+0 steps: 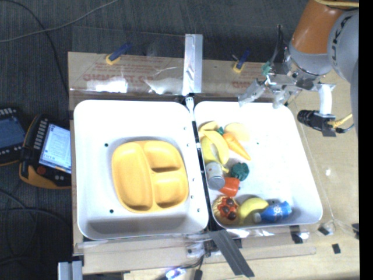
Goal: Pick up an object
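My gripper (266,97) hangs over the far rim of the right bin (291,156), open, with nothing between its fingers. The objects lie along that bin's left side and near edge, apart from the gripper. A yellow banana-like piece (211,147) and an orange carrot (236,139) are nearest it. Below them sit a grey can (214,172), a green piece (239,170) and a red-orange cup (229,186). At the near edge lie a red-and-yellow round thing (226,207), a banana (254,205) and a blue can (275,212).
The left bin (93,127) holds a yellow divided plate (150,174). A metal divider post (193,63) stands behind the seam between the bins. A handheld pendant (46,150) lies off the bench at left. The right bin's right half shows bare white floor.
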Controlling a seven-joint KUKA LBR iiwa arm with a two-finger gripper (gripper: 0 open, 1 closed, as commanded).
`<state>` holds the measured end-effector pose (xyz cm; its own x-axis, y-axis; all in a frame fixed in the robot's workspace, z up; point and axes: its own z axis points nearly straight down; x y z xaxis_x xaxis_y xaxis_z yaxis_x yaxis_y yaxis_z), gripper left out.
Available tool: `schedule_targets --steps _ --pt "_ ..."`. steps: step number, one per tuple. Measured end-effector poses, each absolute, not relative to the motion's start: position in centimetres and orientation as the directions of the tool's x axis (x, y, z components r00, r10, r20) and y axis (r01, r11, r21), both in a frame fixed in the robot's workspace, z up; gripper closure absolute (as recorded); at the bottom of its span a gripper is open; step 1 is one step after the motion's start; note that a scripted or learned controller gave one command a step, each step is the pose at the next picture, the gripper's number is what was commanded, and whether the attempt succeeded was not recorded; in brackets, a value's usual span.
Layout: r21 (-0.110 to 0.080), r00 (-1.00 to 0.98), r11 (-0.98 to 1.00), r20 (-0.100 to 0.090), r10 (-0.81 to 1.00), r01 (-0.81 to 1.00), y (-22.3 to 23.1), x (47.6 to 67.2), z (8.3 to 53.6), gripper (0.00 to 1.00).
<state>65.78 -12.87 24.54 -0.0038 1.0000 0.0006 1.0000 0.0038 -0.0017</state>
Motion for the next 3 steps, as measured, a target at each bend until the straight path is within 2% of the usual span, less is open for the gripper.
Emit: schedule_targets --steps 1,2,3 --pt "-0.003 -0.006 0.006 0.0 1.0 1.0 -12.7 65.8 25.4 1.0" --pt "-0.003 -0.006 0.006 0.0 1.0 1.0 -12.8 65.8 25.4 0.0" --pt "-0.003 -0.132 0.132 0.001 0.991 0.991 -10.7 62.3 14.1 0.0"
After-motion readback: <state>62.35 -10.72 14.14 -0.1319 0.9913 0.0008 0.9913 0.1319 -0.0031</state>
